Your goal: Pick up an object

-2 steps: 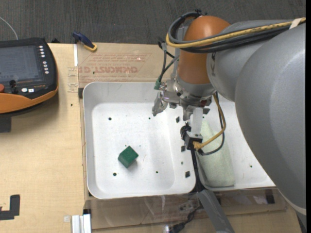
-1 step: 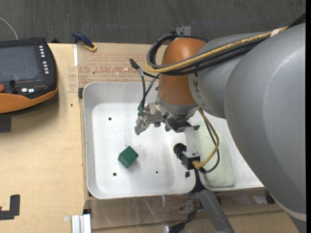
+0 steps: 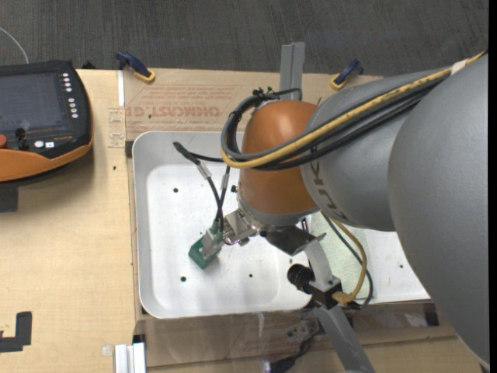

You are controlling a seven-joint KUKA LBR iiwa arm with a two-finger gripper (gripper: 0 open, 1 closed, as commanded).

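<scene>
A small green block (image 3: 203,252) lies on the floor of the left white bin (image 3: 155,208), toward its front middle. My gripper (image 3: 221,235) hangs just right of and above the block, its tip touching or overlapping the block's upper right corner. The orange wrist band (image 3: 276,162) and the grey arm (image 3: 404,154) cover the bin's right part and most of the right bin. Whether the block sits between the fingers cannot be made out from this angle.
An orange and grey teach pendant (image 3: 39,119) rests on the bench at the far left. Blue and orange clamps (image 3: 133,65) (image 3: 345,72) grip the board behind the bins. Black cables (image 3: 202,169) loop from the wrist over the left bin.
</scene>
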